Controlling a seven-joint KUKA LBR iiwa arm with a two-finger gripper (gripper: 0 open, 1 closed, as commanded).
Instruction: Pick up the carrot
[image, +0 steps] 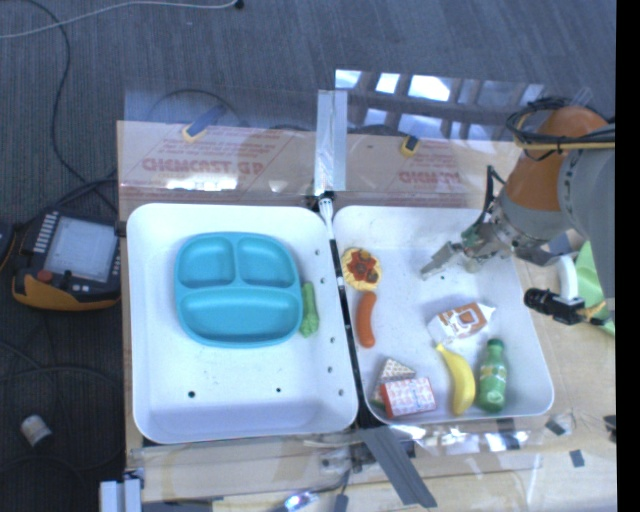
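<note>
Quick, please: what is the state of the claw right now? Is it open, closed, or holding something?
Claw: open, holding nothing, above the right bin's floor; the carrot lies apart from it.

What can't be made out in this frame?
- Hand: small and blurred in the camera view, over the right bin; grip state unclear.
- Carrot: its upper end touches the pizza slice; overlap unclear.
- Red box: label too small to read.
- Arm: cut off by the right edge.
</note>
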